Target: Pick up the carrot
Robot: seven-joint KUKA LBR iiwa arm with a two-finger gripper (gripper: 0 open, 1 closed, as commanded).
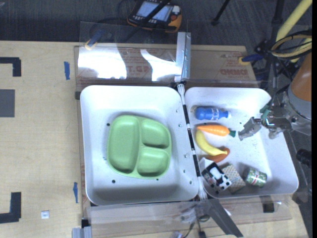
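Observation:
An orange carrot (213, 130) with a green tip lies in the right bin (277, 155), near its left wall, just below a blue bottle (210, 114) and above a yellow banana (207, 145). My gripper (253, 126) hangs over the right bin to the right of the carrot, a short gap away. Its fingers stand open with nothing between them. The arm comes in from the right edge.
The left bin (94, 108) holds a green divided plate (138, 145). At the front of the right bin lie a black-and-white checkered object (220, 176) and a green can (255, 177). An orange-tipped piece (221, 155) rests by the banana's end.

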